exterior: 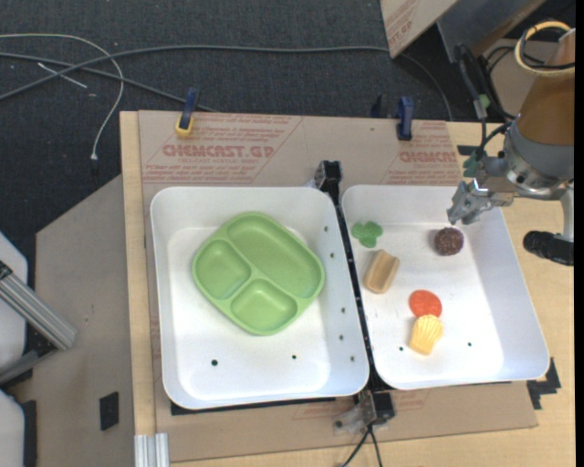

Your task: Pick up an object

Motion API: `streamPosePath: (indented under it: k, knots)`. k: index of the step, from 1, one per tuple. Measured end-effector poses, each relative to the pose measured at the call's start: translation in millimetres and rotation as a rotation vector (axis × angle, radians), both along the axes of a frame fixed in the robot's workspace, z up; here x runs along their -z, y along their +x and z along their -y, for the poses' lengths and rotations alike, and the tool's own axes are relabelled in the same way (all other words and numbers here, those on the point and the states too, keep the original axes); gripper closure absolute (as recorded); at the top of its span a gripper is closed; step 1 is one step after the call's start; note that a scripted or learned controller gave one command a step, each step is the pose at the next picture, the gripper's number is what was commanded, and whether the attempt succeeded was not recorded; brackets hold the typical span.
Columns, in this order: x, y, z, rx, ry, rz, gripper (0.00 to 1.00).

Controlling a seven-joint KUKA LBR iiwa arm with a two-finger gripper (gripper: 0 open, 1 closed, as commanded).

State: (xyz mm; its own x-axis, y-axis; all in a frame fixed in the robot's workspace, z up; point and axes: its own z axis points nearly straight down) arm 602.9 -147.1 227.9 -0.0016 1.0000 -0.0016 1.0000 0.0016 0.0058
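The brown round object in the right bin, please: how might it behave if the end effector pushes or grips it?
The brown round object looks ball-like, so a nudge would probably send it rolling across the right bin. Its speckled, rough-looking surface may grip reasonably. It seems small, likely light.

You can see two blue clamps point(189, 108) on the brown cardboard sheet point(274, 150), thin grey cables point(82, 73) on the dark carpet point(228, 55), and a cardboard box point(415, 20).

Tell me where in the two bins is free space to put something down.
Left bin: bare floor in front of the green divided plate. Right bin: bare right of the orange disc and yellow piece. Crowded along its left, by the green piece and tan block; end effector over the brown ball.
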Motion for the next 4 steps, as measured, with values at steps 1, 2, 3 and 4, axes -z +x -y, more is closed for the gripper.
streamPosePath:
  k: [1, 2, 3, 4]
  knots:
    - [-4.4, 8.6, -63.5, -0.006, 0.004, -0.002, 1.0]
    - [5.1, 17.3, -123.1, -0.005, 0.004, -0.006, 1.0]
    - [-4.3, 21.5, -177.6, -0.005, 0.004, -0.003, 1.0]
    - [7.4, 31.0, -233.5, -0.004, 0.003, -0.004, 1.0]
